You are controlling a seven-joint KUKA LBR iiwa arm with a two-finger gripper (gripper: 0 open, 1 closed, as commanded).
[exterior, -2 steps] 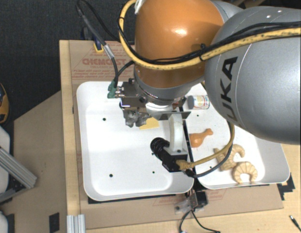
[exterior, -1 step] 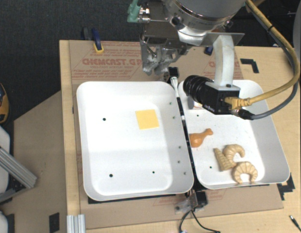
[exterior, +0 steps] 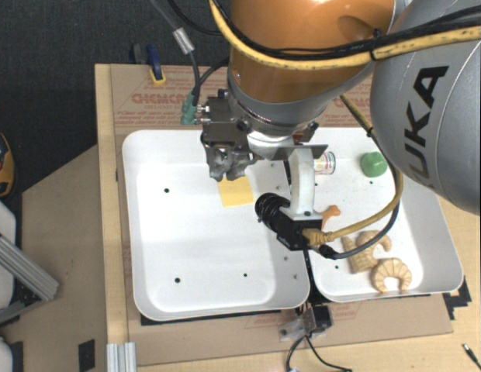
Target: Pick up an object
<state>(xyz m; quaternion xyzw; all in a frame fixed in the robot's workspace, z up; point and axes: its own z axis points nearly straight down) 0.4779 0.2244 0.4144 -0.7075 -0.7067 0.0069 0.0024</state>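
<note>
Right now your gripper (exterior: pixel 225 163) sits low in the left bin (exterior: pixel 147 231), and you cannot tell its state; the yellow block (exterior: pixel 237 193) lies just below it, seemingly touching.

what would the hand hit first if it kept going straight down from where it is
Most likely the yellow block in the left bin, lying just under the hand. Height is hard to judge from this slant, so the gap is unclear.

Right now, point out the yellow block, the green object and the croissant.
yellow block (exterior: pixel 237 194), camera view, middle of its top face in the left bin
green object (exterior: pixel 372 164), camera view, centre of its top
croissant (exterior: pixel 391 273), camera view, middle of its curved back
</note>
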